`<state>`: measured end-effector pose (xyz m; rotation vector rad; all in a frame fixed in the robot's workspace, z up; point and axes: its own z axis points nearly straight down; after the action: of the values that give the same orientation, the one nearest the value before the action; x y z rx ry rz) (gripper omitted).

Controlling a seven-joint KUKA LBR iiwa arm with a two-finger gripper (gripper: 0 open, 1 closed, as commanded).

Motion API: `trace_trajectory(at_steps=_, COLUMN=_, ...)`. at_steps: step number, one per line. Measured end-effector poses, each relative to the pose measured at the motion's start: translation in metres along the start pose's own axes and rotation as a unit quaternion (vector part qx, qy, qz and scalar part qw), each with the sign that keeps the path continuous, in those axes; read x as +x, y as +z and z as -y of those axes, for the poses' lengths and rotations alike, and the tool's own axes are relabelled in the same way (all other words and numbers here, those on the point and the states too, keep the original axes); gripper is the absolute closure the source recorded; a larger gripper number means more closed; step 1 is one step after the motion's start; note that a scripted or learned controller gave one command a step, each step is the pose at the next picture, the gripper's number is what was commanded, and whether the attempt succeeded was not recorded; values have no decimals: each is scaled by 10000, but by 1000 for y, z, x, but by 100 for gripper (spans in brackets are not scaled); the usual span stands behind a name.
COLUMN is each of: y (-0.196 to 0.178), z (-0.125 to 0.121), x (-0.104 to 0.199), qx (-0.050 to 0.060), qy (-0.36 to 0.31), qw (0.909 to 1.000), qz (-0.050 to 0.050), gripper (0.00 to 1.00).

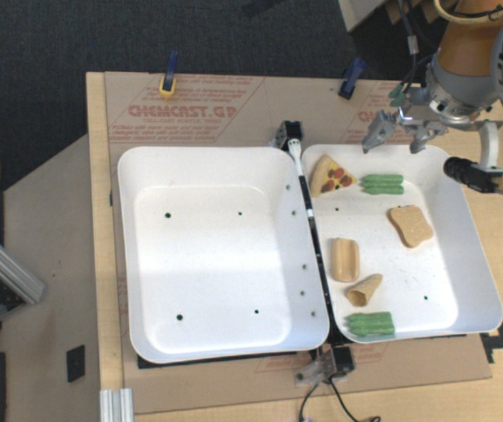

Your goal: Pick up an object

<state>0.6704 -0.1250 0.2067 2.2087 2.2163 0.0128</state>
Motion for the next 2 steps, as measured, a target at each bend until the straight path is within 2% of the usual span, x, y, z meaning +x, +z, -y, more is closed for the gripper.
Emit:
trace_trajectory(at_steps=1, y=22, z=78, x=129, qx=116, qy=-38, qw=9999, qz=-47, gripper=0)
trace_trajectory(at_steps=2, y=20, z=104, x=201, qx=94, qy=-26, qw=9999, qz=-35, gripper=0)
